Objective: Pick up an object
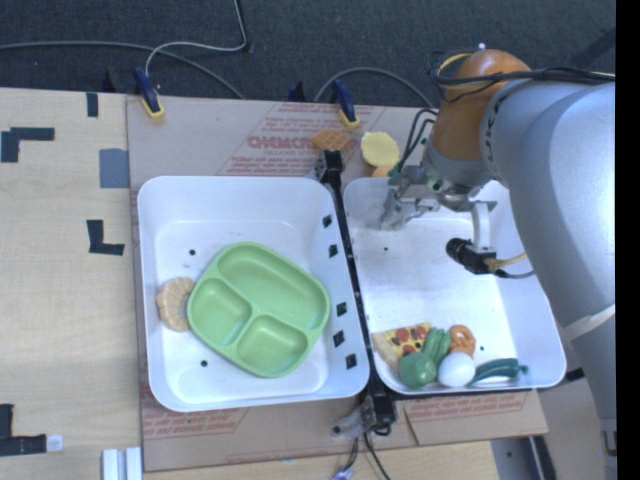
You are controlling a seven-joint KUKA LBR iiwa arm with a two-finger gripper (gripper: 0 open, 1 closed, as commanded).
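Observation:
My gripper (398, 206) hangs over the far left corner of the right bin (440, 288), low above its bare white floor, with nothing seen in it. The toy foods lie together at the near edge of that bin: a pizza slice (401, 340), a green pepper (418, 369), a white egg (456, 370), an orange piece (461, 338) and a green bean pod (496, 371). All of them are well away from the gripper, toward the front. The grey arm with its orange band (478, 108) covers the far right of the bin.
The left bin (170, 208) holds a green divided plate (258, 308) and a tan round cracker (176, 303) at its left wall. Beyond the bins on the cardboard lie a yellow piece (380, 150) and an orange waffle-like piece (333, 140). A black fitting (470, 255) hangs off the arm.

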